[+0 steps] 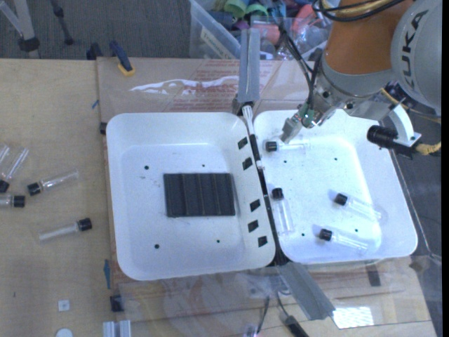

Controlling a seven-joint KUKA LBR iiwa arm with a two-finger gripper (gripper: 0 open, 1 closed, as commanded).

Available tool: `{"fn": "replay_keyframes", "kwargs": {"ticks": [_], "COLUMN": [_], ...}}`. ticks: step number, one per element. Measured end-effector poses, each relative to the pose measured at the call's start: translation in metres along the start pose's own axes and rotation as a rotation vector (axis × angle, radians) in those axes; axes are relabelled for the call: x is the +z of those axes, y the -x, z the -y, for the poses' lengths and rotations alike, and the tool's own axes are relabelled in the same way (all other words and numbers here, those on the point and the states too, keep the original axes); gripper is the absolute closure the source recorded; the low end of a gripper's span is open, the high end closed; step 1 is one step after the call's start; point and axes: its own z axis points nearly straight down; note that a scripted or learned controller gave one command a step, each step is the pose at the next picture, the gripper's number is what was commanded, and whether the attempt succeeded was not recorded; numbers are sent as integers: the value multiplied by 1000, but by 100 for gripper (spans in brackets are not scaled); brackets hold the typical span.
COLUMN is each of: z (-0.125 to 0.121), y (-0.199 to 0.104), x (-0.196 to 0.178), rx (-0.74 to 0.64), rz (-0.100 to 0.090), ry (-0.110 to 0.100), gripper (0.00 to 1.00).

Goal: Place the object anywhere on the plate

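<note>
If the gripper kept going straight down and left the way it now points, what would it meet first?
Probably the capped clear tube lying just below the gripper in the right bin, though its height above the tube is unclear.

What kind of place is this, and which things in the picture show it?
Probably a robotics lab test bench. A KUKA arm reaches over two white bins; capped clear tubes lie in the right bin, a dark ridged plate in the left. A clear box of mixed items stands behind.
</note>
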Motion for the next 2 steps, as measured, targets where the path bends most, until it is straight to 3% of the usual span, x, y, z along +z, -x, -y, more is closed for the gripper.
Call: {"fn": "replay_keyframes", "kwargs": {"ticks": [1, 2], "z": [-31, -72], "y": [-68, -126], "x": [-30, 28], "rx": [101, 78], "rz": [0, -3], "ry": [0, -5], "gripper": [100, 100]}}
